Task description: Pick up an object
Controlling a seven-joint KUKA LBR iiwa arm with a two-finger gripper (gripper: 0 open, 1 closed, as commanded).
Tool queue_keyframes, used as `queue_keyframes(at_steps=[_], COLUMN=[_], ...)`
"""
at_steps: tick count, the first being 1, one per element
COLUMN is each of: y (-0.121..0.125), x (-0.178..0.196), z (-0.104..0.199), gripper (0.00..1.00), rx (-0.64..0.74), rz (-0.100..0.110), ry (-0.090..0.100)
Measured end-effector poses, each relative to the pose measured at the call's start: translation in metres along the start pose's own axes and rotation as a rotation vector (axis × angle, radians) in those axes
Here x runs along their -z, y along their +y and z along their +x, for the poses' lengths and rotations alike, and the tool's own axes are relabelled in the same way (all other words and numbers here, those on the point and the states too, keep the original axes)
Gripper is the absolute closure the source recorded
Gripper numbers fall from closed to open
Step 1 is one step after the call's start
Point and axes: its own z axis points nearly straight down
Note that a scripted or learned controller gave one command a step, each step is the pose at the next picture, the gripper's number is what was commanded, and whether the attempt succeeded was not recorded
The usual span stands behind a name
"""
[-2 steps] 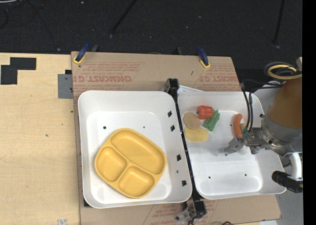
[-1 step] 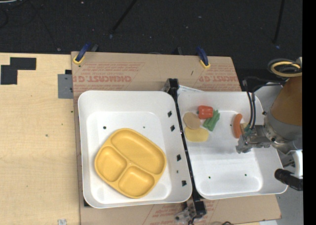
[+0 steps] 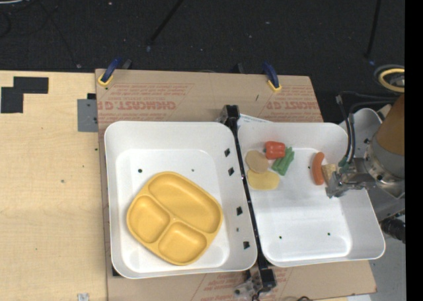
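I see the gripper [image 3: 335, 184] low over the right bin's [image 3: 310, 243] right side; I cannot tell how it is set. Touching or just left of it lies a slim orange-red sausage-shaped toy [image 3: 318, 168]. Further left, a cluster: a glossy red pepper-like piece [image 3: 275, 149], a green ridged piece [image 3: 285, 161], a tan round disc [image 3: 256, 161], a pale yellow flat piece [image 3: 264, 180]. The left bin [image 3: 168, 137] holds a smooth yellow three-compartment plastic plate [image 3: 174, 217].

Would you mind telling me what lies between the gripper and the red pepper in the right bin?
In the camera view, an orange sausage-shaped piece lies between the gripper and the red pepper; otherwise bare bin floor.
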Motion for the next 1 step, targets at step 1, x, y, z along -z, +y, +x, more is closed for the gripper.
queue_keyframes(at_steps=[1], y=[-0.0004], x=[0.0581], z=[0.0081], gripper=[1.00], rx=[0.001], rz=[-0.002], ry=[0.000])
